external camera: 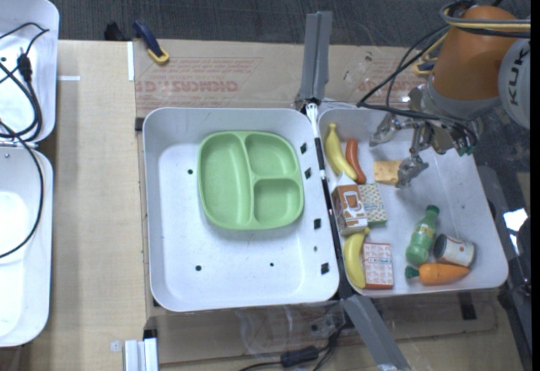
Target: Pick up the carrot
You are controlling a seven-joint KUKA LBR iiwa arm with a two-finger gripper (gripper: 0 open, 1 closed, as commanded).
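- Camera view: two-finger metal gripper (pixel 413 160) hovered in right white bin (pixel 485 192), fingers apart, nothing between them
- Orange tapered carrot (pixel 441 273) lay near bin's front edge, well apart from gripper

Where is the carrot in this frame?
The carrot lies in the near right corner of the right bin, just below the green bottle and a small can, well apart from the gripper at the bin's far end.

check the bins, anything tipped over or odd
Mostly ordinary clutter in the right bin. The can lies on its side against the carrot near the front right corner, and the green bottle leans next to them. The green plate sits flat in the left bin.
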